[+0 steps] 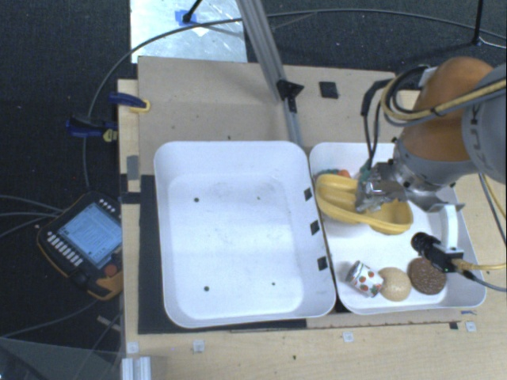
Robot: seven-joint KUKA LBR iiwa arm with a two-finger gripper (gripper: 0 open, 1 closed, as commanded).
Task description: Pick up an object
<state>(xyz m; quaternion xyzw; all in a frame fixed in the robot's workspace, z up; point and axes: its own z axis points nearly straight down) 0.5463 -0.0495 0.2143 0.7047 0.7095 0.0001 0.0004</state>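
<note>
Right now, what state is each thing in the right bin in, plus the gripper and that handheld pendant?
gripper: low in the right bin, at the yellow curved object
yellow curved object: lying flat
spotted cup: tipped on its side
beige ball: at rest beside the spotted cup
brown round object: at rest beside the beige ball
pendant: screen lit
</note>
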